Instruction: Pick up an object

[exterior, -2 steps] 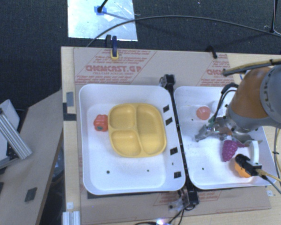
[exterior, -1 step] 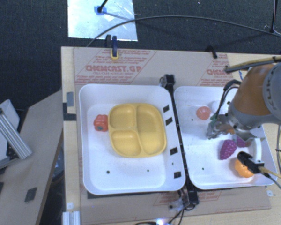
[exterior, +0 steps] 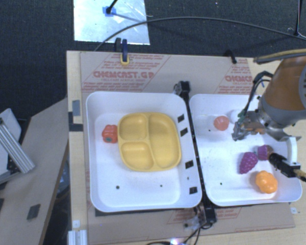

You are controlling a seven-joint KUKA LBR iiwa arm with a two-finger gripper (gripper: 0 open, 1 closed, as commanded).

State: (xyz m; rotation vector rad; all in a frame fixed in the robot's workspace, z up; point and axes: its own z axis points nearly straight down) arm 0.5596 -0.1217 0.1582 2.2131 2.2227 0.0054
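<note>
Peach-coloured ball (exterior: pixel 221 122) sits untouched on the floor of the right bin (exterior: pixel 214 188), just left of the gripper (exterior: pixel 239 131), whose grip cannot be told from here. Nothing is lifted yet; the pick remains wholly ahead. Round, it shows no long axis. Purple grapes (exterior: pixel 248 162) and an orange fruit (exterior: pixel 265 181) lie nearby.

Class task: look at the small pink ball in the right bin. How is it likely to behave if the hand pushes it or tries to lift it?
The pink ball looks round and smooth, so it would probably roll if pushed. It lies apart from the bin wall, so nothing would stop it early. It seems small and likely light, yet it may slip from a pinch.
</note>
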